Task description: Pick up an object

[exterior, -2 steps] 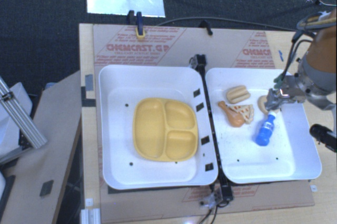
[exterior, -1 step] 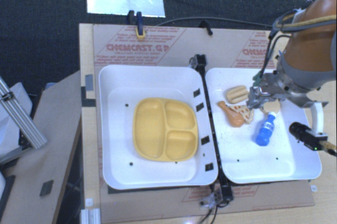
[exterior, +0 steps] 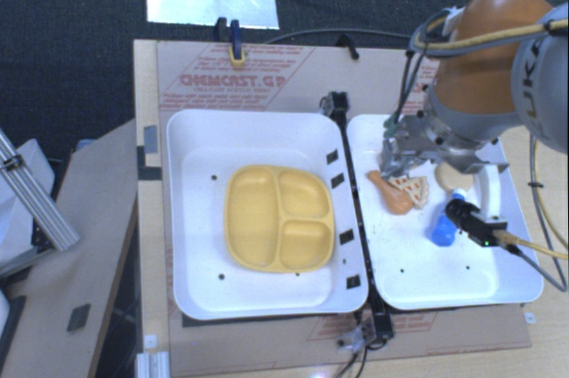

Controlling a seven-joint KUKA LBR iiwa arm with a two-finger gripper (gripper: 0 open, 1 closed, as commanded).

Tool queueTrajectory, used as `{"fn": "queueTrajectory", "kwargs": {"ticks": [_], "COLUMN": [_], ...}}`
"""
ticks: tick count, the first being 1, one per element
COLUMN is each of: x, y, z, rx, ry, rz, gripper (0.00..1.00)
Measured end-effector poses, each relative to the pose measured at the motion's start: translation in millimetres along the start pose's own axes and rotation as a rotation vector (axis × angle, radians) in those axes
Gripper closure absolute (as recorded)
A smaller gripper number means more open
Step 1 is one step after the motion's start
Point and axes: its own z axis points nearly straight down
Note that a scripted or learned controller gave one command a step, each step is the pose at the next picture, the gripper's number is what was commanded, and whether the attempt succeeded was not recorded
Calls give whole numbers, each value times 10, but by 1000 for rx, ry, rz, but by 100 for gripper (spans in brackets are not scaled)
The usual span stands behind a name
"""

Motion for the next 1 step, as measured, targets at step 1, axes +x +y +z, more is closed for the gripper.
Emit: {"fn": "queueTrajectory", "kwargs": {"ticks": [1], "x": [472], "y": [115], "z": [37], "rx": [1], "ry": [0], "rz": [1], "gripper": [100]}}
